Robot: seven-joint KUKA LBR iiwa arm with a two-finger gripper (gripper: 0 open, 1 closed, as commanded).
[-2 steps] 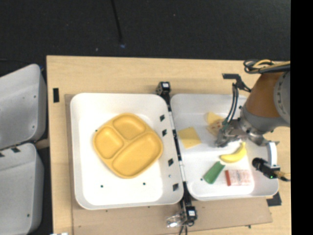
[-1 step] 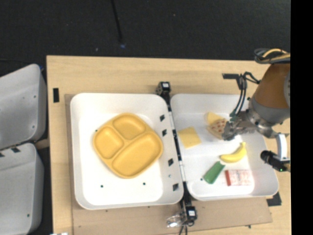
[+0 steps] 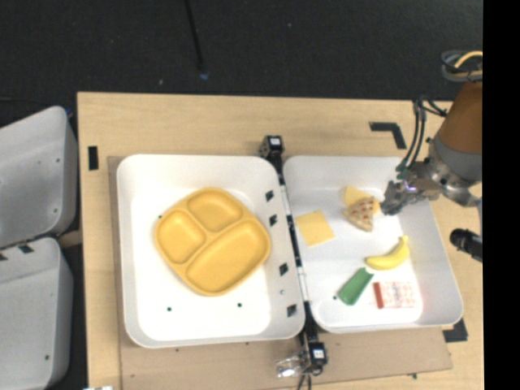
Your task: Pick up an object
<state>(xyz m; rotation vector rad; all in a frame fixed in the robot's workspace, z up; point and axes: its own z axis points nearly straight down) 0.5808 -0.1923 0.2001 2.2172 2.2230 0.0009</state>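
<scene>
In the right bin [image 3: 325,169] lie a pizza slice [image 3: 361,208], a flat yellow cheese square [image 3: 315,227], a banana [image 3: 389,255], a green cylinder [image 3: 354,287] and a small red-and-white packet [image 3: 397,294]. My gripper [image 3: 393,197] hangs low at the bin's right side, just right of the pizza slice and close to its edge. The dark fingers are too small and blurred to read. I see nothing held between them.
The left bin [image 3: 138,299] holds a yellow three-compartment plate [image 3: 213,240]. A row of black clips [image 3: 286,242] runs along the seam between the bins. The grey arm with its orange band [image 3: 463,124] comes in from the right over the bin's far right corner.
</scene>
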